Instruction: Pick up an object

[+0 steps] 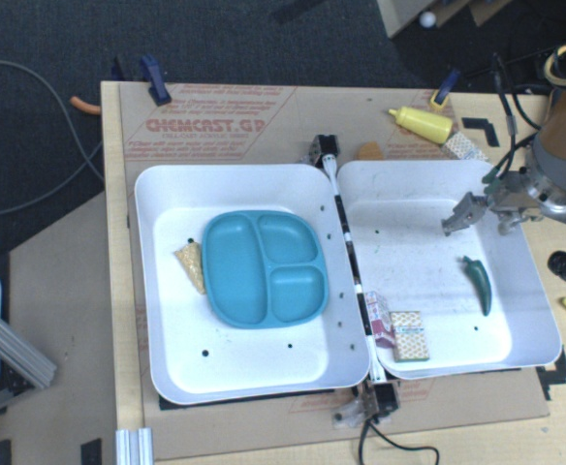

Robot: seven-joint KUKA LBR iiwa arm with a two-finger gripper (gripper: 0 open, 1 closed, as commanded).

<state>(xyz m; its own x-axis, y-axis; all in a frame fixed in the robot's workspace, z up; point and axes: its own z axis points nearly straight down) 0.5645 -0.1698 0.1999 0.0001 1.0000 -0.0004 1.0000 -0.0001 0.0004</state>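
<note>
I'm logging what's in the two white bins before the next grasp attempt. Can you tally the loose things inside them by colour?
Blue: 1, the divided plate in the left bin
Tan: 1, the flat piece tucked at the plate's left edge
Green: 1, the pepper-shaped item in the right bin
Multicoloured: 2, the small box and the pink-and-white packet beside it, right bin
Total: 5

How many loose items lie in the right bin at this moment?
2. A green pepper lies toward the right bin's right side, below the gripper. A small box sits at the front-left corner. Nothing appears hidden, though the arm covers the far right rim.
</note>
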